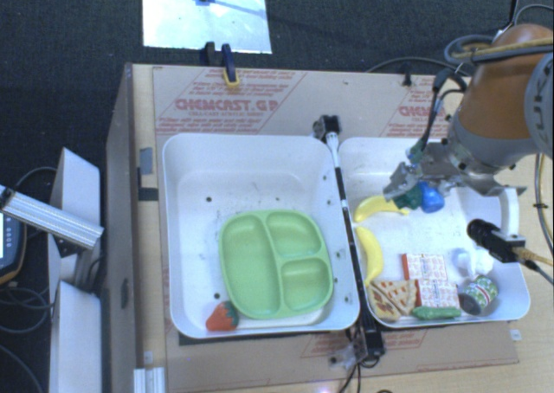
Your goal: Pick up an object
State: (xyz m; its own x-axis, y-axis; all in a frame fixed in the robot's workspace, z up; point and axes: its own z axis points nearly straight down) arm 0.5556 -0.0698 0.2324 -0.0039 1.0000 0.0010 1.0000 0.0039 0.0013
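My gripper (412, 183) hangs over the upper middle of the right bin (518, 300), at the end of the grey and orange arm coming in from the right. A small blue object (431, 199) sits right at its lower right side, and whether it is gripped cannot be made out. A yellow banana (376, 206) lies just left of and below the gripper. A second banana (372, 253) lies along the bin's left wall. Near the front are a red and white box (430, 280), a waffle-like piece (391, 297), a green pod (437, 314), a small can (479, 294) and a white object (472, 260).
The left bin (190, 166) holds a green divided plate (277, 261) and a red strawberry-like toy (222, 317) at its front left corner. A black divider rail (342, 201) runs between the bins. A black fitting (492, 239) with cables juts over the right bin's right side.
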